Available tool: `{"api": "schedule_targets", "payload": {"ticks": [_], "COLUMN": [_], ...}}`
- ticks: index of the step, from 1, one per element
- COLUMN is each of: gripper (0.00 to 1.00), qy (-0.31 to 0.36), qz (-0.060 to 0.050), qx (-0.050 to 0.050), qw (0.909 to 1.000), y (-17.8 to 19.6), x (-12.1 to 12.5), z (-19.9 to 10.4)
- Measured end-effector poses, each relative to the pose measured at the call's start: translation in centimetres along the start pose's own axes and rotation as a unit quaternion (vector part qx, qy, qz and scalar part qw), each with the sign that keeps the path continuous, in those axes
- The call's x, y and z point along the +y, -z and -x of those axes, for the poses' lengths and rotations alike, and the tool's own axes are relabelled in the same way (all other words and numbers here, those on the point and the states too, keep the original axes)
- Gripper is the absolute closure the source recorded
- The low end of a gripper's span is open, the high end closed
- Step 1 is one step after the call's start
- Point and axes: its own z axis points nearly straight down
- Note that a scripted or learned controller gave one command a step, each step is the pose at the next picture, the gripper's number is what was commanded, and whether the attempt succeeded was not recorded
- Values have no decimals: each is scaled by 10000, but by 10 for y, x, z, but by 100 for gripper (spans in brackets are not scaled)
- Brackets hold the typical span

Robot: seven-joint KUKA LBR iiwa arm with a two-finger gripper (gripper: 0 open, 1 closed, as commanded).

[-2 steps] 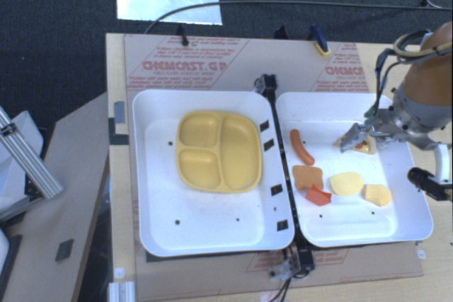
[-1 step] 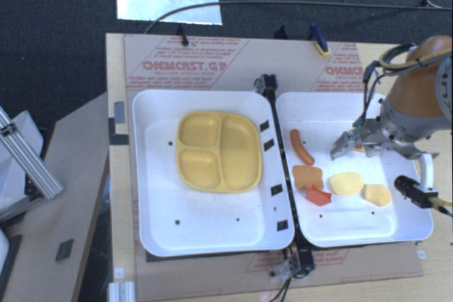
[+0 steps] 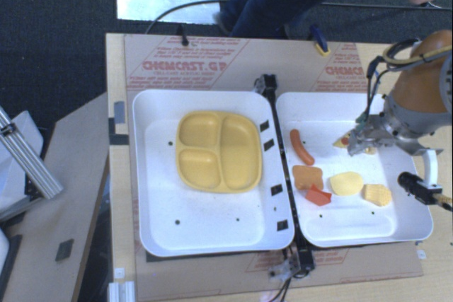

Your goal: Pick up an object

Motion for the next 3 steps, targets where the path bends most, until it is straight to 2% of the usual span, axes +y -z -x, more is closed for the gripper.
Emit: {"api": "schedule_targets", "payload": {"ticks": [1,2,3], "gripper": [100,100,100], "qy": [15,17,45], "qz": [27,7,0], "qx": [-5,0,13], "qw": [10000,10000,10000], "y": [64,91,99], "x": [6,7,12], "z": [1,1,-53]}}
